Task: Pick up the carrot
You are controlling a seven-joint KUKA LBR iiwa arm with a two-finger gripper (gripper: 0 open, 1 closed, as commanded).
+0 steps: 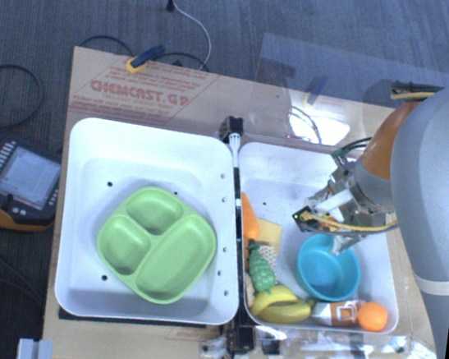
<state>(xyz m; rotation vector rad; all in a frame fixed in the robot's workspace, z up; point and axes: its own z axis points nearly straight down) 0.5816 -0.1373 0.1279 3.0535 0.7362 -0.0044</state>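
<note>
The carrot (247, 216) is a small orange cone lying against the left wall of the right bin (292, 172), its tip pointing to the far side. My gripper (324, 216) hangs over the middle of the right bin, to the right of the carrot and apart from it, just beyond the blue bowl's far rim. Nothing shows in its grasp. The grey arm with its orange band fills the right side of the view.
The right bin also holds a yellow block (269, 235), a green knobbly toy (261, 269), a banana (281, 308), a blue bowl (327, 270), a small bottle (340, 314) and an orange ball (373, 316). A green divided plate (157, 244) lies in the left bin (95, 156).
</note>
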